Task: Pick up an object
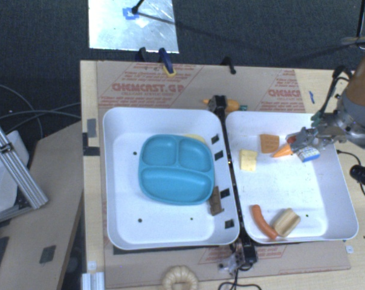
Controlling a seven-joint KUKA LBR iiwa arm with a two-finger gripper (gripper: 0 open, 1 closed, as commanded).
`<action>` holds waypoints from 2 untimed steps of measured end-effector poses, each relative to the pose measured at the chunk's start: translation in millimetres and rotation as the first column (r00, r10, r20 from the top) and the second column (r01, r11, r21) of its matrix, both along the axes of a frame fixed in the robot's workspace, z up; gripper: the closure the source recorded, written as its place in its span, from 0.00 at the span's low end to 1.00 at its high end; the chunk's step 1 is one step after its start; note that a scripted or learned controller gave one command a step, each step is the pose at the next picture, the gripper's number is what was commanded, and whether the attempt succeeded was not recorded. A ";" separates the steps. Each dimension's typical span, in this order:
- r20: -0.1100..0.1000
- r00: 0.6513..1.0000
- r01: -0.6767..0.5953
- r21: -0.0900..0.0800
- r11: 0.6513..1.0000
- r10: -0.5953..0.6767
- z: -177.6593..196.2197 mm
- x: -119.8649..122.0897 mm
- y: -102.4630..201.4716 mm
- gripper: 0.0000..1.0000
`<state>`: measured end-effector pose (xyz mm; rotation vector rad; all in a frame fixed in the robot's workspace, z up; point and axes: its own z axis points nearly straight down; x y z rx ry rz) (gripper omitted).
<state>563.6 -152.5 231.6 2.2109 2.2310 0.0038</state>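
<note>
Camera view: gripper over right bin, whether clenched I can't tell
I see a glossy orange carrot wedge touching its tip, beside a square tan cracker

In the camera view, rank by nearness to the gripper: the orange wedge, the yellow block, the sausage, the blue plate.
Measured from the gripper, in the right bin:
1. Orange wedge, right beside the gripper, on its left.
2. Yellow block, further left in the same bin.
3. Sausage, at that bin's near edge.
4. Blue plate, in the left bin.
</note>
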 end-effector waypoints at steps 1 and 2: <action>-0.003 1.000 0.000 0.001 1.000 0.000 -11.1 -13.9 51.1 1.00; -0.002 1.000 -0.001 0.001 1.000 0.001 -16.0 -14.4 109.7 1.00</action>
